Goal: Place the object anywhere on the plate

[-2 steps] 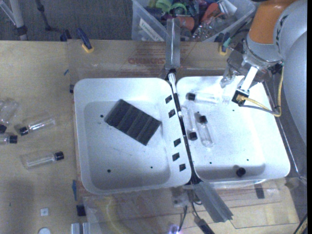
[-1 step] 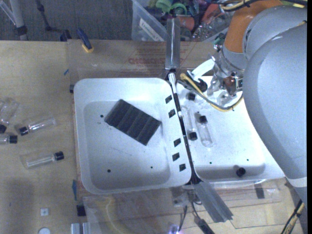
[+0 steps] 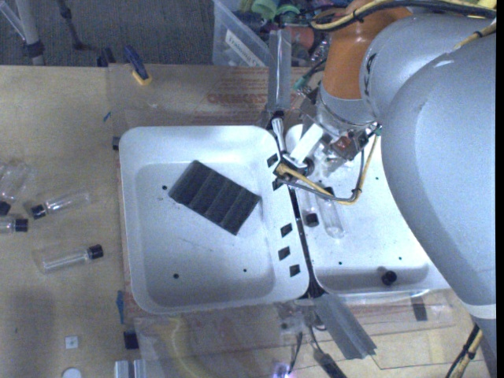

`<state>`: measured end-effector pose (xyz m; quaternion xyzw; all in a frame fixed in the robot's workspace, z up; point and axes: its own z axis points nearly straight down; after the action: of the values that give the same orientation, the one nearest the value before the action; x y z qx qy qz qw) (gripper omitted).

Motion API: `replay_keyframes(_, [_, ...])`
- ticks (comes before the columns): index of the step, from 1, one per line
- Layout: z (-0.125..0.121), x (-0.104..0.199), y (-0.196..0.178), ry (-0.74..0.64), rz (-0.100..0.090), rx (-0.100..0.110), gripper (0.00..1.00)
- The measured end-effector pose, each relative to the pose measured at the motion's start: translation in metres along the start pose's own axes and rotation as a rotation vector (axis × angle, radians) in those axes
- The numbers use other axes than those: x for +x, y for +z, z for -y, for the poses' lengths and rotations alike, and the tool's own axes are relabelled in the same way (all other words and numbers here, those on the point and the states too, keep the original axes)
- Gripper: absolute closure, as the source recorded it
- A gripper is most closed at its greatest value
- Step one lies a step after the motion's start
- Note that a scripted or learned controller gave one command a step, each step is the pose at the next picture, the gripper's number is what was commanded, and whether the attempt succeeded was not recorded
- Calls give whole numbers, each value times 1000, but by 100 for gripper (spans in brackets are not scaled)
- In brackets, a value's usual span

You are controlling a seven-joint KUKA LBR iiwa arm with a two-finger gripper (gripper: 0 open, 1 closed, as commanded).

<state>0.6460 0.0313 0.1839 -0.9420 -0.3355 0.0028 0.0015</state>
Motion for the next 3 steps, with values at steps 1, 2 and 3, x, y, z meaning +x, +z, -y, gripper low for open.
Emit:
replay_keyframes(1, [49,49,15,-311,0,-1,100])
replay_keyframes(2, [114,119,-14,-665,-4,-7,100])
replay_keyframes(3, [134,135,-16,-1444,-2,-10,100])
